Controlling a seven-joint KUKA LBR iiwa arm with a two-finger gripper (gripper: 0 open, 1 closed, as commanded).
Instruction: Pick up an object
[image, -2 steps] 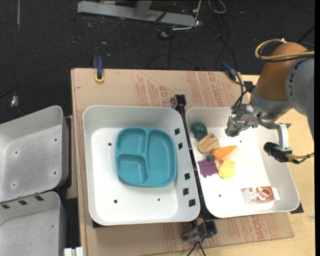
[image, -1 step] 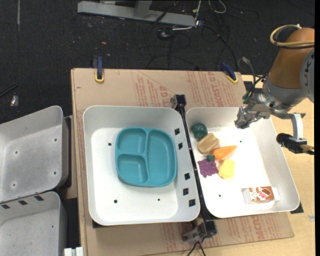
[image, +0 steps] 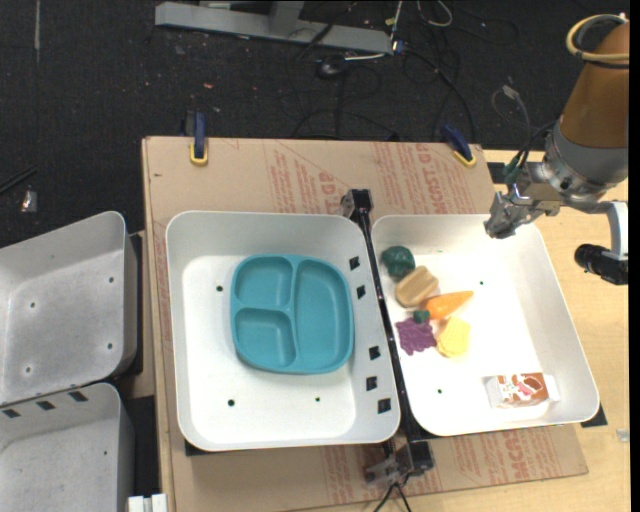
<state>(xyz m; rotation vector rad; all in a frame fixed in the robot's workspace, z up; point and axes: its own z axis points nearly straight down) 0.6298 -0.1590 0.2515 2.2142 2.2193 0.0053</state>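
Grey two-finger gripper (image: 500, 224) hangs over right white plastic bin's (image: 560, 310) far rim; fingers too small/blurred, can't tell their state. Smooth toy foods cluster by bin's left wall: dk-green round lump (image: 398, 260), tan loaf (image: 416, 287), orange carrot (image: 450, 302), purple grape bunch (image: 415, 336), yellow piece (image: 453, 339); flat printed packet (image: 520, 389) nr near-right corner. Left bin (image: 200, 250) holds glossy teal 3-compartment plastic tray (image: 293, 313).

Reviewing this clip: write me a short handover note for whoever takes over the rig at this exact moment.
Gripper: above the far right corner of the right bin, nothing seen between its fingers.
Objects: all in the right bin. Clustered near its left wall are a dark green piece, tan bread piece, orange carrot, purple grapes and a yellow piece. A small carton lies apart, near the front right corner.
Left bin: holds a teal divided plate.
Done: nothing picked yet.
Left: choose an object, descend, grasp, lift.
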